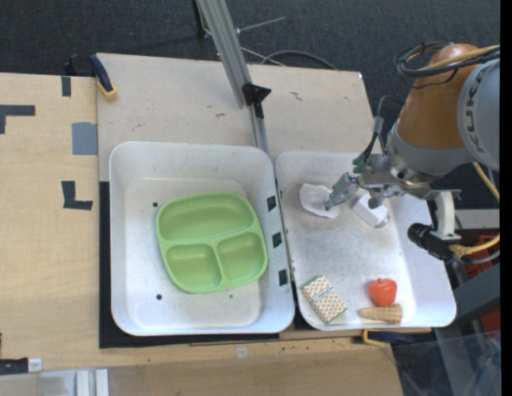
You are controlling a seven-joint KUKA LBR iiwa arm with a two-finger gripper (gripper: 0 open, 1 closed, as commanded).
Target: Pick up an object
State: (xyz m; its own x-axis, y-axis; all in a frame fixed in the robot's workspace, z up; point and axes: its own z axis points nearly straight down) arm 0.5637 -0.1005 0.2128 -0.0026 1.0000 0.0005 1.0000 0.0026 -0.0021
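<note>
In the right bin [421, 304] lie a crumpled white object [314, 199] at the upper left, a checkered packet [324, 298] at the front, a red tomato-like toy [383, 290] and a tan cone [381, 313] beside it. My gripper [353, 205] hangs low over the bin's upper part, open, with its fingers spread. Its left finger [338, 194] reaches the right edge of the white object. Nothing sits between the fingers.
The left bin [124, 221] holds a green divided plate [211, 242]. A slanted metal pole [227, 40] rises behind the bins and ends at the rim between them. The arm's orange band [433, 114] looms over the right bin's far right corner.
</note>
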